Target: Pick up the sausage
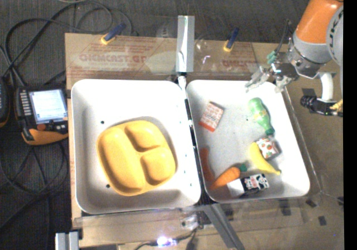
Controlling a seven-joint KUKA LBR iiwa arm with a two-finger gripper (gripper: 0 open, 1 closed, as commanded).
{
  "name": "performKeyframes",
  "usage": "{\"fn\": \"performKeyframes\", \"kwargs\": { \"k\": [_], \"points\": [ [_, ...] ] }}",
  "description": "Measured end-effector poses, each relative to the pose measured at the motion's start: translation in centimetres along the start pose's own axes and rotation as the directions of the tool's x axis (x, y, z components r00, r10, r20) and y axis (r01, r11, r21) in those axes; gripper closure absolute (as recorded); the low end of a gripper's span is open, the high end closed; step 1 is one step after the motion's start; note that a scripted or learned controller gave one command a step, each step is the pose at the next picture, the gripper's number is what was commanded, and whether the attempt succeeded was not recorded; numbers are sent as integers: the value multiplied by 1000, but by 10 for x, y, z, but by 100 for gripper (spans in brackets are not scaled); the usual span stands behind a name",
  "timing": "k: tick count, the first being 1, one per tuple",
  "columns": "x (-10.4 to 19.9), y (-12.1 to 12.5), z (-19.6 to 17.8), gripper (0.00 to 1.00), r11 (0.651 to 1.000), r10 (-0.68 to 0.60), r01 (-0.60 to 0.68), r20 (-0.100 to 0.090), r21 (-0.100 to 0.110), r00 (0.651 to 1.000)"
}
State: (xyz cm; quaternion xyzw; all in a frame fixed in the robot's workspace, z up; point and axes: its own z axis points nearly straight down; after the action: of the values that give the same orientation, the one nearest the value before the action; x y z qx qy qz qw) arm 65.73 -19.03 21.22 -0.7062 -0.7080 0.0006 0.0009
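In the camera view the tool (pixel 266 75) hangs over the far right corner of the right bin (pixel 299 148), its thin fingers spread apart with nothing between them, and a green bottle (pixel 260 114) lies just below it inside that bin. The sausage (pixel 205 164), a dark reddish piece, lies well apart from the tool down along the bin's left wall, just beside a carrot (pixel 226 177), with a banana (pixel 260 159) and a small red-and-white packet (pixel 211 116) between that corner and the tool. Farther left of the tool, the left bin (pixel 83 131) carries a yellow divided tray (pixel 137 155).
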Motion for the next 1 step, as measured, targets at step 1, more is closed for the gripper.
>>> {"fn": "performKeyframes", "kwargs": {
  "k": [1],
  "points": [
    [79,-22,73,0,974,228,-228,0,2,974]
  ]
}}
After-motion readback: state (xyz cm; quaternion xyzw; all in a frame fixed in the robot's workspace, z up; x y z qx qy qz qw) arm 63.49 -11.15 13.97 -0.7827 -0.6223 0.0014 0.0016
